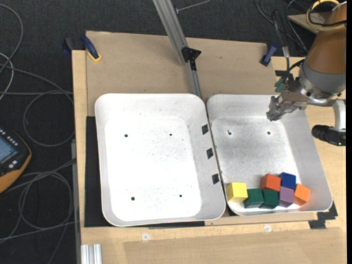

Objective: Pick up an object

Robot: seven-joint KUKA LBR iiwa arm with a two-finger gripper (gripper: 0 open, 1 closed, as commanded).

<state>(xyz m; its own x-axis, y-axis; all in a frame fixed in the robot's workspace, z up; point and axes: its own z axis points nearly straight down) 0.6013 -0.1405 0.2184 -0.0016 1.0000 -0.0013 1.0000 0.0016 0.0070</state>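
two bins sit side by side; a cluster of blocks [268,191] lies in the right bin's [247,142] near end.

Blue clamps [91,48] on the bench (cables [33,109] beside it)

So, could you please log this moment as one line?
tool: above right bin's far edge | blocks: clustered at near edge | grasp: none visible

Even, bright light falls from overhead, and shadows stay soft and short. The two white bins [148,106] look almost washed out, with faint glare on their rims. The dark floor [33,65] on the left swallows detail. The arm [327,54] at far right looks slightly blurred; the blocks [269,191] stay sharp.
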